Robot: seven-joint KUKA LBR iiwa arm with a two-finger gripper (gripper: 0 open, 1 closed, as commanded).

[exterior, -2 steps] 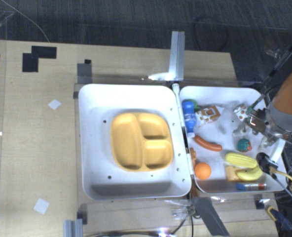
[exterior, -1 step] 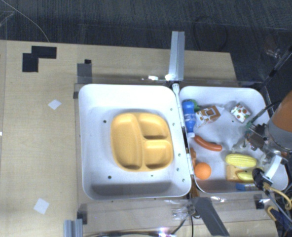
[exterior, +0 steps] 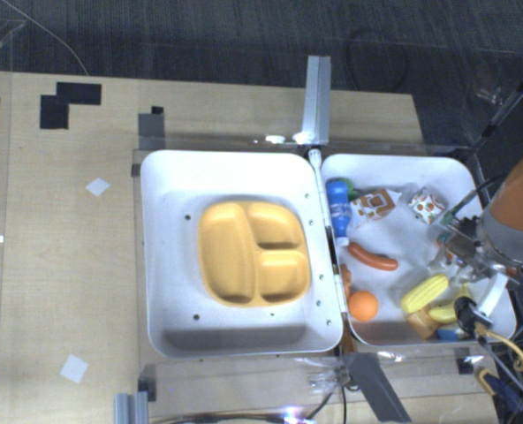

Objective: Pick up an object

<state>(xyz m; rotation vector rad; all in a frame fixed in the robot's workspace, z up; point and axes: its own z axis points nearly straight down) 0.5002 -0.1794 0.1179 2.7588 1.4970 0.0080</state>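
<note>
The right white bin [exterior: 394, 168] holds several toy foods. A blue bottle [exterior: 337, 206] lies along its left wall, with a brown-and-white box [exterior: 374, 204] beside it and a small white patterned packet [exterior: 427, 206] further right. A red sausage [exterior: 373, 257] lies in the middle and an orange ball [exterior: 362, 305] sits at the front left. A yellow corn cob [exterior: 424, 291] rests at the front right. My gripper [exterior: 462, 266] hangs over the bin's right side, just above and right of the corn. Nothing is visibly held.
The left white bin [exterior: 169, 237] carries a yellow divided plate [exterior: 251, 252]. A yellow piece [exterior: 443, 313], a brown piece [exterior: 420, 324] and a blue bit [exterior: 448, 332] crowd the right bin's front right corner. Cables [exterior: 496, 347] trail off the arm there. A metal post [exterior: 317, 100] stands behind the bins.
</note>
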